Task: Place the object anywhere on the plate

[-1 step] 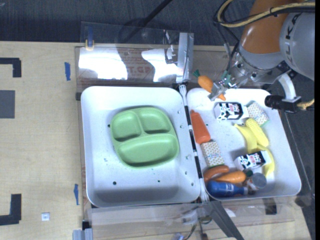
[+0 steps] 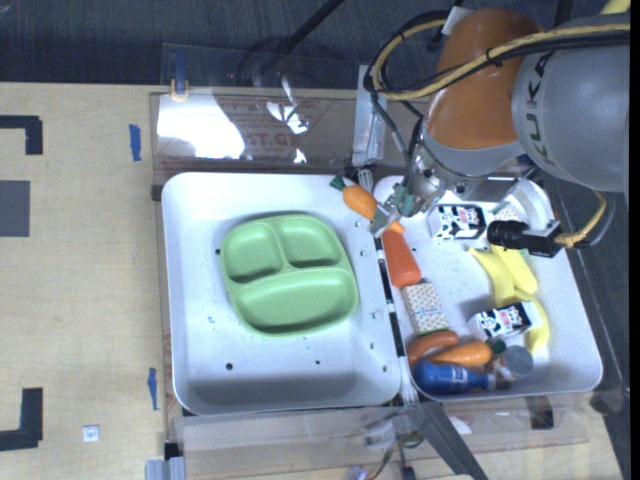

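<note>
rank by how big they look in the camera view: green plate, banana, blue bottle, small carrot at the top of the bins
1. green plate, by far the largest
2. banana
3. blue bottle, partly hidden by neighbouring items, so its place below the banana is unsure
4. small carrot, the smallest

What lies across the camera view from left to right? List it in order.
Green plate in the left bin → small carrot → end effector → checkered block → banana.
</note>
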{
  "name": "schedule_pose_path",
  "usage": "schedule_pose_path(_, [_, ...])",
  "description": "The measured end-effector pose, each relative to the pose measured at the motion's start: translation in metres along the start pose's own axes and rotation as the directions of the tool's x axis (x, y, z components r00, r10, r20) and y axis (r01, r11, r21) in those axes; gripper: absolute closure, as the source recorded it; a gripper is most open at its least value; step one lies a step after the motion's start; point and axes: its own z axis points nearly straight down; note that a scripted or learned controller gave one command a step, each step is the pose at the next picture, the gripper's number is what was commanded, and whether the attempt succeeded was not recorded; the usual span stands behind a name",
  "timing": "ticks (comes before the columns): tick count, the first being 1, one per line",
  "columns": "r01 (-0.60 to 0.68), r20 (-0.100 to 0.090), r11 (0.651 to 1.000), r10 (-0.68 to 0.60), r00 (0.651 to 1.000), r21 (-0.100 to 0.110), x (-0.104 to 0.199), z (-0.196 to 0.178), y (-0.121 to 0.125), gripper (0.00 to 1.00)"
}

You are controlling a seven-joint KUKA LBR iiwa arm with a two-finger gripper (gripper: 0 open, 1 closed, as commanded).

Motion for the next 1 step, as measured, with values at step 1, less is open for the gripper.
schedule_pose_path(1, [0.0,0.0,1.0,0.0,1.0,0.0,-0.0003,-0.0001,-0.0002,0.0])
